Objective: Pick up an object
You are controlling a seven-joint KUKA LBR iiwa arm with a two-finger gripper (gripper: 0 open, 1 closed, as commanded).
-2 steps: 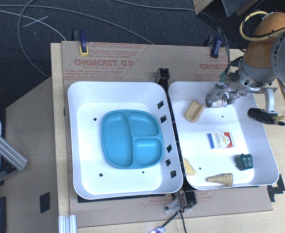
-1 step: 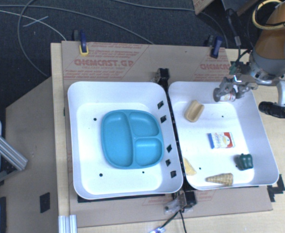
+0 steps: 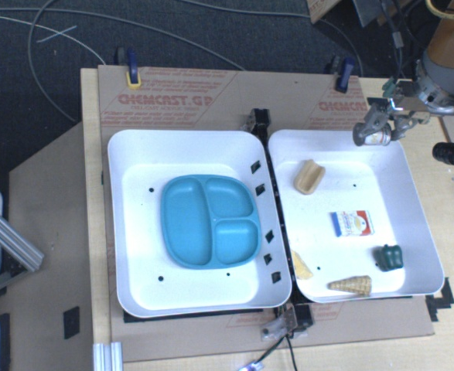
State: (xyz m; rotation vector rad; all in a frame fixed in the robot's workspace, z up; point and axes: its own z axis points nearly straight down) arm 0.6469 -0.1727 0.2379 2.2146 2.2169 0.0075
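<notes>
Hangs at the far edge of the right bin [image 3: 397, 199] with the gripper [image 3: 373, 132] and nothing visibly held; cannot tell whether open or shut. Not yet picked, by the look of it; all candidates lying on the bin floor: tan block [image 3: 309, 177] nearest, blue-and-white packet [image 3: 352, 223] mid-bin, dark green piece [image 3: 389, 257] toward the right wall, waffle cone [image 3: 350, 286] and yellow wedge [image 3: 301, 266] near the front wall. Likely risks: coming down this close to the rim and striking the wall rather than the floor; closing on the flat packet and sliding over it, with so little to grip; pushing the cone or wedge against the wall and pinching air; knocking the tan block aside if met off-centre. Blue divided plate [image 3: 211, 220] in the left bin [image 3: 134, 207] well apart; probably no concern.
</notes>
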